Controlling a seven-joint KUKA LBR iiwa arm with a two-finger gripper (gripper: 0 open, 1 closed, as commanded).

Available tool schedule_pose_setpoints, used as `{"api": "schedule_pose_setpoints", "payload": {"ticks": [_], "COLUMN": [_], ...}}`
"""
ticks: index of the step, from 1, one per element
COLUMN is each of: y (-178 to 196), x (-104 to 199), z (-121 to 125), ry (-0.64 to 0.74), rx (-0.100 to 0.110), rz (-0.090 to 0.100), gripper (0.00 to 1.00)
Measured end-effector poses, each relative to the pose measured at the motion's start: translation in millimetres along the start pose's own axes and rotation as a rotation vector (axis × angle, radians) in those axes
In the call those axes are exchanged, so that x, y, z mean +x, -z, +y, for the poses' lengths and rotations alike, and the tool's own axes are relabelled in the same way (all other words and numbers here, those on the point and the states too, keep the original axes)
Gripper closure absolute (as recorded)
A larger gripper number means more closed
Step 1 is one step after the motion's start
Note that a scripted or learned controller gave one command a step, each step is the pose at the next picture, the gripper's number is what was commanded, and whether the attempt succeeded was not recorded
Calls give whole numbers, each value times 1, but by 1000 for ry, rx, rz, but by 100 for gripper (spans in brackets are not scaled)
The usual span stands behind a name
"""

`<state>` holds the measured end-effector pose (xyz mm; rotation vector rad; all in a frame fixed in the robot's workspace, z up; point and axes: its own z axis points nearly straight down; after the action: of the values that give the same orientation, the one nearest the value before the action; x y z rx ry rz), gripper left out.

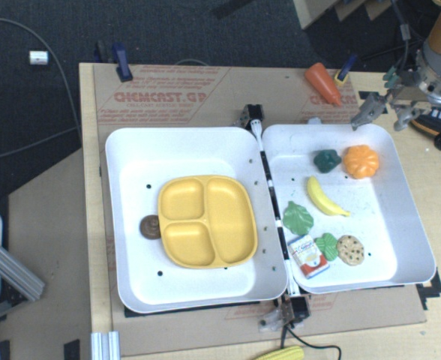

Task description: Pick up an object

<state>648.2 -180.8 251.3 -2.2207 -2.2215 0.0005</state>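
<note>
Arm enters from the upper right; the gripper (382,111) hangs over the far right corner of the right bin (408,223), just above its rim. Two grey fingers (367,113) splay apart, wide open, nothing between them. The wrist sits further right, partly cut off by the frame edge.

Right bin contents, far to near: a dark green toy pepper (326,160) and an orange toy pumpkin (361,161) side by side, close but apart, nearest to the gripper. A toy banana (325,198) lies on a slant in the middle. A green leafy piece (297,218) lies against the left wall. Along the near side: a small red and white carton (308,256), a green broccoli-like piece (327,244) touching it, and a chocolate-chip cookie (350,250) just beside that.

Open room: the right half of the right bin, between the banana and the right wall, is bare white floor. Space between pumpkin and far rim is narrow.

Left bin (127,223) bears a yellow divided plate (205,220), with a brown round item (150,226) tucked at its left edge, partly hidden. An orange toy carrot (323,84) lies outside the bins on the far board (183,92).
</note>
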Motion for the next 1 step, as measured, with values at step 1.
{"api": "schedule_pose_setpoints", "payload": {"ticks": [1], "y": [-90], "x": [31], "z": [3], "ry": [1], "rx": [1], "rz": [1], "gripper": [0]}}
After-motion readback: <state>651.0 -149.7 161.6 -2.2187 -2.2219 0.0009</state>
